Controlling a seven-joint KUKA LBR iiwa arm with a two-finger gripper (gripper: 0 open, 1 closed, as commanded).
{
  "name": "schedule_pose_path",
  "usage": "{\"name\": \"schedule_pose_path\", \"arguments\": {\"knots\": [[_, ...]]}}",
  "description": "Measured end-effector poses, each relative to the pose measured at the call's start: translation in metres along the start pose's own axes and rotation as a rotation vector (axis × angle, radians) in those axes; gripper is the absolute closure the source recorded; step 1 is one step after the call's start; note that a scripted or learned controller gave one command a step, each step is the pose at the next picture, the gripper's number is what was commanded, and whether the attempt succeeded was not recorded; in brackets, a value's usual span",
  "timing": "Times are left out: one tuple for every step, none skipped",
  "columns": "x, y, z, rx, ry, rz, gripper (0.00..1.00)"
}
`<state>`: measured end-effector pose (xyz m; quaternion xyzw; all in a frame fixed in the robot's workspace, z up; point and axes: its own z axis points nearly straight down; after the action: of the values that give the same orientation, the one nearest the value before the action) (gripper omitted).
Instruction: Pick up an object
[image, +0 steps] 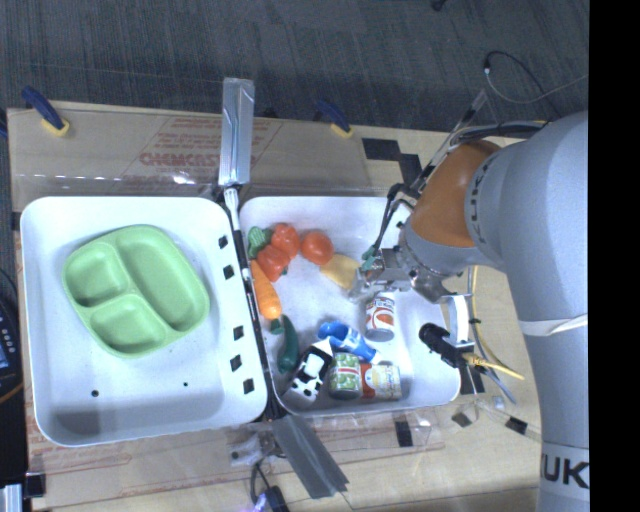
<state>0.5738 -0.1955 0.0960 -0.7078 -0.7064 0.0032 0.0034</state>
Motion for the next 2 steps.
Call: {"name": "schedule_pose_path", "arguments": {"knots": [[0.0, 0.0, 0.0, 0.0, 0.0, 0.0, 0.0], [0.016, 0.041, -0.009, -0.003, 0.002, -0.076, 0.0]]}}
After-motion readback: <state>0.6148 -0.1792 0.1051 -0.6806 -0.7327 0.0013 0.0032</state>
